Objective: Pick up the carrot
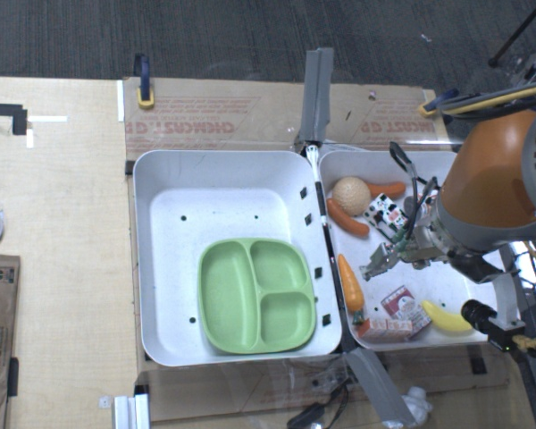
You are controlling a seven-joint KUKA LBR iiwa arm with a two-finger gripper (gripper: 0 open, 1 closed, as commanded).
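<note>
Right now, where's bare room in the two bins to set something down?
The left bin has bare floor behind the green divided plate and along its left wall. The right bin is crowded: carrot, ball, banana, packets, and the gripper over its middle.

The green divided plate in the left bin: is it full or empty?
Empty. The green divided plate lies flat in the left bin, and all three compartments show bare green.

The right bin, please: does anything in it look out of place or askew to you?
Nothing looks spilled or damaged. The right bin is simply crowded: a carrot lies along its left wall, a banana near the front, and a small packet sits tilted between them. The gripper hovers beside the carrot.
</note>
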